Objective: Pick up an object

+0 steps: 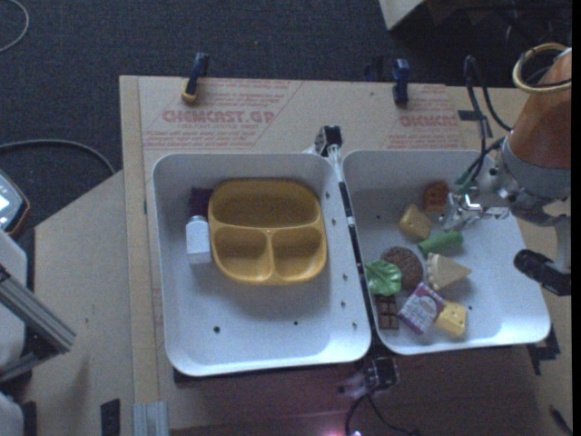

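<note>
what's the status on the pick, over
Hand low in the right bin, over the toy food pile. Nothing seen held. Green piece just below it.

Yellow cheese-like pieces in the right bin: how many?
3: yellow wedge near the bin's middle, pale wedge below the green piece, yellow block near the front edge. More may be hidden under the arm.

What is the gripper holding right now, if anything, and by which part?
It cannot be told. The gripper sits low over the right bin, near the green piece, but nothing is visibly between its fingers.
</note>
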Robot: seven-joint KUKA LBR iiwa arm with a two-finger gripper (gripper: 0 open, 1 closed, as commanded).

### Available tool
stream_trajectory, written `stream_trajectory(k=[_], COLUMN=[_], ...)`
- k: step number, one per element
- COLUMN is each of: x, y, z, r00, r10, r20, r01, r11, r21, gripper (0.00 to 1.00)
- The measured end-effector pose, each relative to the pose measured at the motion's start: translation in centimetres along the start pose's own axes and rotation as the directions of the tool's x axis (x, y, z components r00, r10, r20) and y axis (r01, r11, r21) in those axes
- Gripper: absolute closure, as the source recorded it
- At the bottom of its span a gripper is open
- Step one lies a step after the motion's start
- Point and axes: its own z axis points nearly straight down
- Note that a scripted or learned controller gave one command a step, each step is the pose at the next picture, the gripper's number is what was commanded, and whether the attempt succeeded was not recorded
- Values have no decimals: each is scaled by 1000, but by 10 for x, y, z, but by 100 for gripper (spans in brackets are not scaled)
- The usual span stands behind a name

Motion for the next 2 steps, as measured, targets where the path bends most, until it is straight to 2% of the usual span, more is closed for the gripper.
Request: stream_trajectory(k=[1, 2], x=[0, 19], y=[1, 44], z=[-20, -11], r00=[1000, 1000], r10=[-1, -3], r20=[-1, -1], r01=[1, 3], r11=[1000, 1000], r21=[2, 2], gripper=[100, 100])
